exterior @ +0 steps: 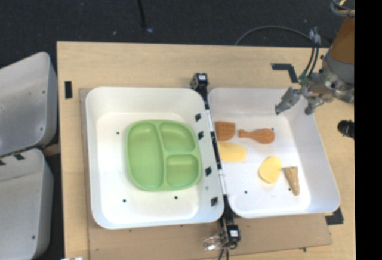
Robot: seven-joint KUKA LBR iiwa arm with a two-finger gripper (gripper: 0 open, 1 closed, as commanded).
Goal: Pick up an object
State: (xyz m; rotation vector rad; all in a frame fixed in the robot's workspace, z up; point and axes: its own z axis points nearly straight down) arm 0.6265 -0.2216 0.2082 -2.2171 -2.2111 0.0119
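Note:
The right bin [310, 187] holds several small food-like pieces: a brown wooden spatula [246, 132], a yellow oblong piece [232, 153], a round yellow piece [270, 170] and a tan cone [292, 179]. My gripper [295, 104] hangs over the bin's back right corner, up and to the right of the spatula's handle. Its two grey fingers are spread apart with nothing between them. The grey arm with its orange band [343, 41] comes in from the right edge.
The left bin [101, 205] carries a green divided plate [162, 154]. A hinge-like divider [212, 151] runs between the bins. A black cable [268, 31] arcs behind the right bin. White chair-like shapes [24, 110] stand left of the bench.

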